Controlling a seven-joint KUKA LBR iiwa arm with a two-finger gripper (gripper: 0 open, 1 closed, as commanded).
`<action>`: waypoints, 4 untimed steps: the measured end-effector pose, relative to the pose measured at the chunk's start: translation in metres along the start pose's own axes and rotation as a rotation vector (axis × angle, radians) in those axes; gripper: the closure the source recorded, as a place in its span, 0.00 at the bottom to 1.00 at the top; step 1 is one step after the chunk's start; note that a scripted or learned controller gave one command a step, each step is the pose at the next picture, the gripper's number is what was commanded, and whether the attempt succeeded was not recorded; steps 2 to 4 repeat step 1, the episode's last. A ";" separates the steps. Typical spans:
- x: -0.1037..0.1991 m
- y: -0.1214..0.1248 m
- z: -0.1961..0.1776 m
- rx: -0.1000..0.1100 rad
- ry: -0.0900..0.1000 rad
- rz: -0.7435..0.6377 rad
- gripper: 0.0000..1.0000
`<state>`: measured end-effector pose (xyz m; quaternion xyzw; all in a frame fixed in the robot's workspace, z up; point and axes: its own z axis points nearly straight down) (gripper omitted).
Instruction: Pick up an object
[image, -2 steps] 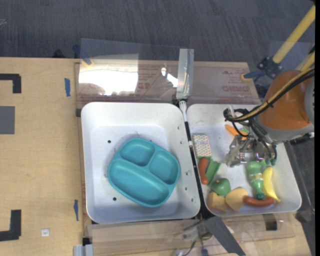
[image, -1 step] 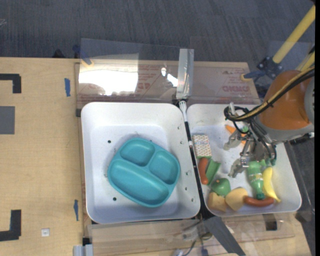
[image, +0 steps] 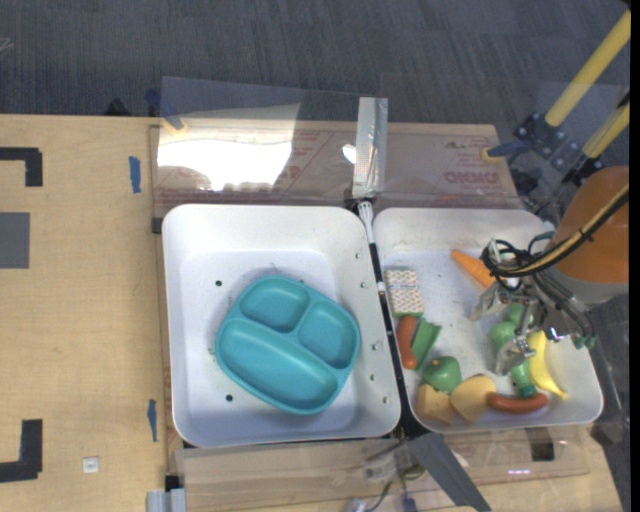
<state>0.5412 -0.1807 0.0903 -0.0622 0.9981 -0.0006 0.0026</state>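
On the tabletop sit 2 white bins. The left bin (image: 190, 300) carries 1 teal divided plate (image: 288, 343); the right bin (image: 420, 235) carries the toy food, and the arm reaches into it from the right.

The pincer (image: 520, 335) hangs low over the right bin's far-right part, in a tight cluster: a yellow banana (image: 545, 368) just beside it on the right with its long axis running roughly up-down in the view, a green piece (image: 505, 325) under or against it, and a red sausage (image: 518, 403) lying crosswise just below. An orange carrot (image: 468, 266) lies apart, up and to the left.

Cables and wrist hardware cover the tip, so I cannot tell how wide it stands or whether it grips anything.
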 end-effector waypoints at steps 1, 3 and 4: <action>-0.093 0.043 0.002 -0.001 -0.008 -0.116 0.00; -0.093 0.043 0.002 -0.001 -0.008 -0.116 0.00; -0.093 0.043 0.002 -0.001 -0.008 -0.116 0.00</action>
